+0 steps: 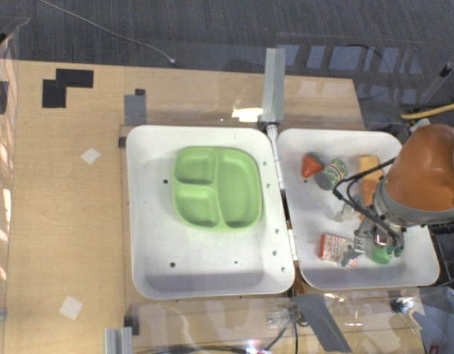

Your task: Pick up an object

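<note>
My gripper (362, 243) hangs low in the right bin (309, 212), under the orange wrist band. Its metal fingers (354, 255) sit between a red and white packet (331, 247) on the left and a green object (382, 254) on the right. I cannot make out how the fingers stand or whether anything is between them. Further back in the same bin lie a red strawberry-like toy (310, 165), a small green and white can (332, 173) and an orange piece (368, 178), partly hidden by the arm.
The left bin (149, 264) holds a green divided plate (216, 188). A metal post (272, 87) stands at the back between the bins. Black cables (348, 186) loop from the wrist over the right bin. The bench (57, 220) stretches to the left.
</note>
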You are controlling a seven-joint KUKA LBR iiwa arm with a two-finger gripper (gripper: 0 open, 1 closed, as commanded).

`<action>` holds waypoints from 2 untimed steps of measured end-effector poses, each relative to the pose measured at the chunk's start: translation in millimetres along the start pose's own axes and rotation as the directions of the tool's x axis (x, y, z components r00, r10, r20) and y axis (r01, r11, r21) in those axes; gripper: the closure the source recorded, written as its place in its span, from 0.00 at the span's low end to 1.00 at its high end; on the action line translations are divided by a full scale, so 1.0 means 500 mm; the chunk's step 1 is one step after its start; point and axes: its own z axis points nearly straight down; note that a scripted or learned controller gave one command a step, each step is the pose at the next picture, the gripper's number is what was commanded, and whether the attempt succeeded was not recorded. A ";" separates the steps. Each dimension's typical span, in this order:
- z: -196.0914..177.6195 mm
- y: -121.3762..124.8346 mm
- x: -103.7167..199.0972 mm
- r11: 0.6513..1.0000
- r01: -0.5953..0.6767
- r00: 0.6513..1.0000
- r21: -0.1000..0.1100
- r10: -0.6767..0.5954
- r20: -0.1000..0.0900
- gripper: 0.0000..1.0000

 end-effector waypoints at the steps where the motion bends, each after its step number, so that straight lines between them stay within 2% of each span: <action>1: 0.014 0.041 0.012 0.858 -0.513 0.858 0.002 0.513 -0.001 0.00; 2: -0.012 0.045 0.003 0.862 -0.507 0.862 -0.006 0.507 0.010 1.00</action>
